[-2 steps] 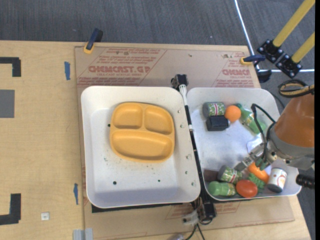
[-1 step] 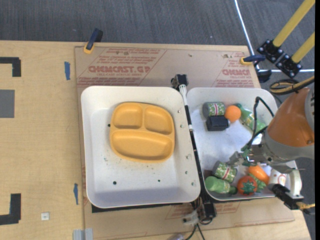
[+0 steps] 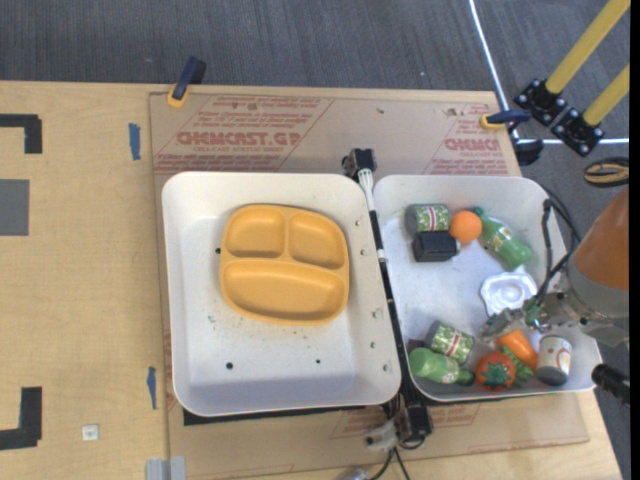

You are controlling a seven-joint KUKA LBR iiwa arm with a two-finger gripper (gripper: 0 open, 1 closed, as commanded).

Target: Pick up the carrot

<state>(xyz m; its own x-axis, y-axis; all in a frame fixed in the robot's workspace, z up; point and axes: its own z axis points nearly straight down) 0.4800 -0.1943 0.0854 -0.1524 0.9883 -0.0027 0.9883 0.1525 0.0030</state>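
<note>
Orange: one carrot [image 3: 517, 346], one divided plate [image 3: 285, 262]; hand [image 3: 507, 320] grip unclear, touching carrot.

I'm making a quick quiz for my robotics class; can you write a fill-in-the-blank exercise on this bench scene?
1. The yellow divided plate lies in the ____ bin.
2. The carrot lies near the ____ edge of the right bin, beside the gripper.
3. The plate has ____ compartments.
4. The black block lies just below the ____ can.

Missing words: left; front; three; green
</note>
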